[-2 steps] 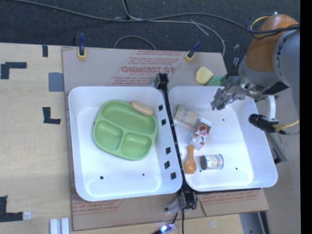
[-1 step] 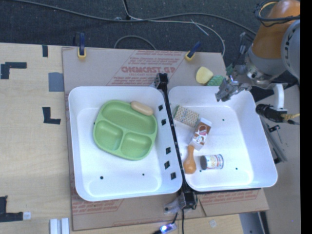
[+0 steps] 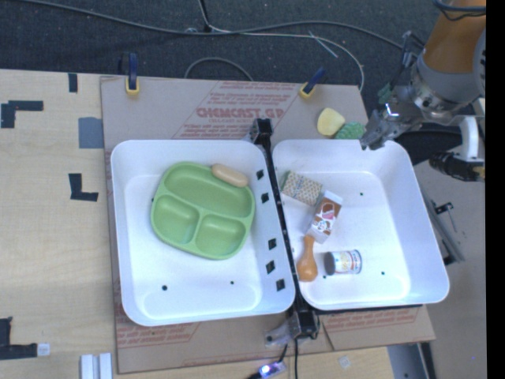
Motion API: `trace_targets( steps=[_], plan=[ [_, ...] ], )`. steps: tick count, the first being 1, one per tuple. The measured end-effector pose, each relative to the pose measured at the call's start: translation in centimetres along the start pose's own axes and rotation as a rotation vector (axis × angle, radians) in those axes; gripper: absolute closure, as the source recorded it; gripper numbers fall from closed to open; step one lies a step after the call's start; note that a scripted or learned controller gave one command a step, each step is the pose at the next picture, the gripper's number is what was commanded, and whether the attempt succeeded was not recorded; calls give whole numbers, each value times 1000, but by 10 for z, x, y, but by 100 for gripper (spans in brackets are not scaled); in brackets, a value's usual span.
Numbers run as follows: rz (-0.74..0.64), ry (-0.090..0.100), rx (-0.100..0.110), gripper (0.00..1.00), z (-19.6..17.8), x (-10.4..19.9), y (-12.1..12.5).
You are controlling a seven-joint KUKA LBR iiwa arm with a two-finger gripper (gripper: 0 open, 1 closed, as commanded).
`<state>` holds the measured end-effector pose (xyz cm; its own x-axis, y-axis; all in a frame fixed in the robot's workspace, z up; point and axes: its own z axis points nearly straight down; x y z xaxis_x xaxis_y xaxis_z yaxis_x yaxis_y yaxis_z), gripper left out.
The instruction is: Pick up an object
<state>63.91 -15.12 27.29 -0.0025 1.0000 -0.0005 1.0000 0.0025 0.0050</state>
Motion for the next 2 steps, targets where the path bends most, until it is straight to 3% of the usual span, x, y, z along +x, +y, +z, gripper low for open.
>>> trace_targets(
  steps=[2],
  plan=[
    [-3, 2, 7, 100, 16, 99, 3]
  ],
)
